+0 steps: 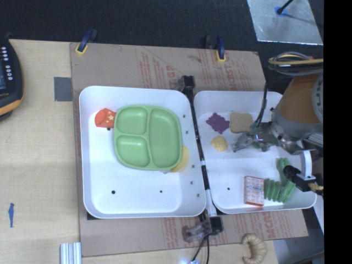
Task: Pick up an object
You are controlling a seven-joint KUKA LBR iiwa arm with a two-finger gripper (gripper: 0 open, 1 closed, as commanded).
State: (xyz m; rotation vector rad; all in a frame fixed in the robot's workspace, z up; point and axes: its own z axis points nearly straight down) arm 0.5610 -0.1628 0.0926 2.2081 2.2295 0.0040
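The right bin [231,202] holds a purple piece [218,122], a tan slice [240,121], a small yellow lump [219,143], a red-and-white box [254,191] and a green ridged piece [279,188]. My gripper [243,142] is low in this bin, just right of the yellow lump and below the tan slice. Nothing visible is held in it. The arm's orange band [300,100] stands over the bin's right rim.
The left bin [104,194] carries a green divided plate [148,137], a red piece [104,117] at its left and a pale yellow item [182,159] half under the plate. Clamps join the bins in the middle. A pendant lies far left.
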